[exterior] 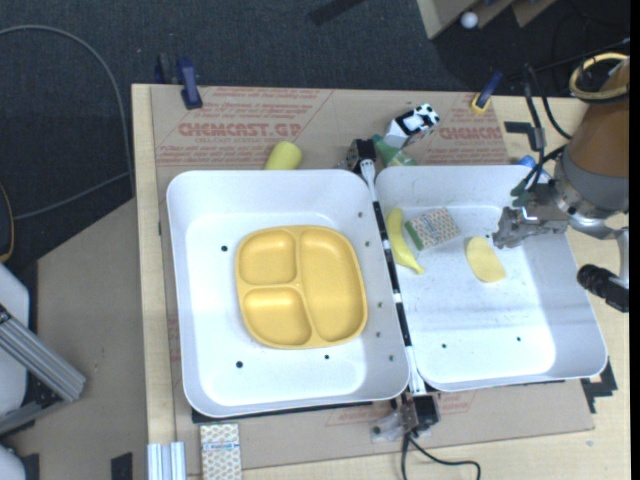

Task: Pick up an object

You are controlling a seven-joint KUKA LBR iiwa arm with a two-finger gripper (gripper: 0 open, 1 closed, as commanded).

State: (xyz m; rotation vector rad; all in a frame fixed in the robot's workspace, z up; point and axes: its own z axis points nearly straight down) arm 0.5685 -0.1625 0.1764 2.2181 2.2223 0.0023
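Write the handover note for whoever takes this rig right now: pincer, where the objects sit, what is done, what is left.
Pincer: low over the right white bin, near its far right side; finger state unreadable from this view, nothing seen held.
Right bin holds a pale yellow rounded piece just beside the pincer, a yellow banana along the left wall, and a small patterned packet next to the banana.
Left white bin holds a yellow three-compartment plate.
Done: no object lifted yet.
Left: grasp one object and raise it; the pale yellow piece looks nearest.
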